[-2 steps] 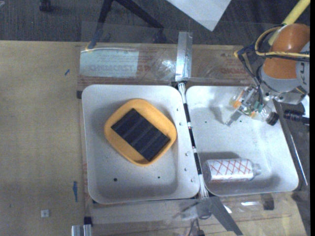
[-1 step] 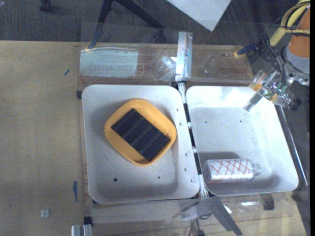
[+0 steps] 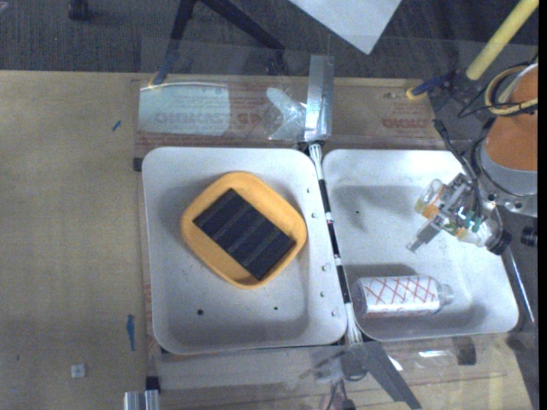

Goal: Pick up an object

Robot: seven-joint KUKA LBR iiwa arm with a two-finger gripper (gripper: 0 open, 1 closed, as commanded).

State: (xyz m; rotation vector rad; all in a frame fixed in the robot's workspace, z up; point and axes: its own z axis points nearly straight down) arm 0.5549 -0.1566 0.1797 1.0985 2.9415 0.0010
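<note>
Bottle [image 3: 403,295] lying flat in the right bin [image 3: 376,178], gripper [image 3: 425,238] hovering above it with nothing in it.

And here's the bottle, a clear plastic cylinder with a white label crossed in red diamond lines, on its side near the right bin's front edge, long axis running left to right, narrower end toward the right. Open white floor behind it and to its right. The gripper hangs over the bin's middle, well apart from the bottle, fingers tilted down-left; how far apart they stand I cannot tell (too small and cluttered with wiring). Over in the left bin [image 3: 171,314], a rounded orange pad [image 3: 244,229] with a dark ribbed panel sits diagonally, clear of every wall.
</note>
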